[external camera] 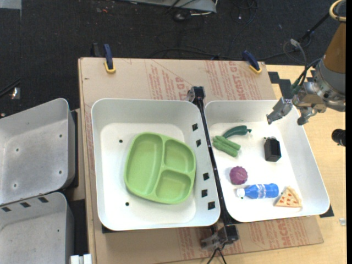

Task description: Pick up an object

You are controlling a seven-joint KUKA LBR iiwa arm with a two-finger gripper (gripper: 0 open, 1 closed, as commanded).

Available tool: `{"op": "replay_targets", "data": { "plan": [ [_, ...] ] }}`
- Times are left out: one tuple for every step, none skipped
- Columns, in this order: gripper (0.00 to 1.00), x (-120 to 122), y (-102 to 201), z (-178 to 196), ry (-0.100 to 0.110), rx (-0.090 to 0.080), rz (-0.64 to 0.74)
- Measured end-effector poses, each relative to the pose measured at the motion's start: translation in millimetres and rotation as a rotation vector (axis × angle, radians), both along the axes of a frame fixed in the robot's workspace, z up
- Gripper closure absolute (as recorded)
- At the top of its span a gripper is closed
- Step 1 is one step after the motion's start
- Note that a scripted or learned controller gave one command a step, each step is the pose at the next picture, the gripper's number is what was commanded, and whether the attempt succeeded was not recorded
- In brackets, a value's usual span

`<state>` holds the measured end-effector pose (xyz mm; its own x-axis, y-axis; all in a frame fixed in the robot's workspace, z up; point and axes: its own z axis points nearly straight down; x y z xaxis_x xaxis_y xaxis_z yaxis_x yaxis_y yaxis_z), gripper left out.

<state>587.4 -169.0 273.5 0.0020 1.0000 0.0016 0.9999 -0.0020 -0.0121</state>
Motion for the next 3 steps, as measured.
{"op": "replay_targets", "data": {
  "plan": [
    [0.00,2,0,7,-0.012,-0.003,0.003],
    [0.00,0,5,-37,-0.008,-0.001,0.002],
    [0.00,-7,7,-83,-0.008,-0.001,0.001]
  ]
}}
